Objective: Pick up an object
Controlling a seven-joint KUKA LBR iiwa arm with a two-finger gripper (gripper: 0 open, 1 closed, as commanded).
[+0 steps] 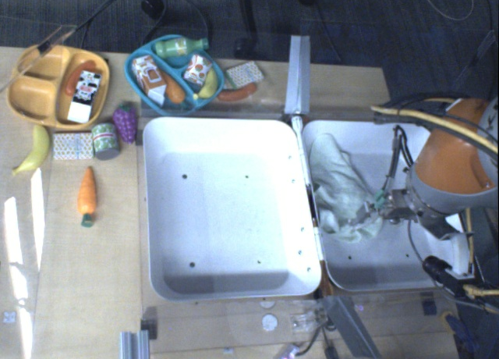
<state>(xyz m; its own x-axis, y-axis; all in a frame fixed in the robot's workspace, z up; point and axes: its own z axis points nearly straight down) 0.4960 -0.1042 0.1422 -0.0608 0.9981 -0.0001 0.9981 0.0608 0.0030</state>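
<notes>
Start at your far left, where the tabletop (62, 271) carries the spare props, all parked outside the bins so the program cannot reach them by chance. A yellow divided dish (31, 88) holds a small carton, and below it lie a banana (33, 151), a small can (104, 140), a bunch of purple grapes (125, 122) and a toy carrot (87, 193). Further along the back edge sits a blue divided tray (139, 76) of toy food with a green bottle (181, 46) on its rim, and a sausage (235, 93) just beside it.

Next comes the left bin (226, 209), white and shallow, probably meant as the drop-off side.

Cross the metal divider and you reach the right bin (366, 268), which holds the only thing worth picking: a crumpled pale cloth (337, 186), bunched against the bin's left wall and trailing toward its middle.

The hand (382, 207) sits low at the cloth's right-hand fringe, reaching in from the right under the orange-banded arm (448, 166). I cannot tell whether it is released or clenched, since cables and fabric blur the tips. Judging by the placement, it is going for a loose fold at the edge, where soft fabric offers something to pinch.
</notes>
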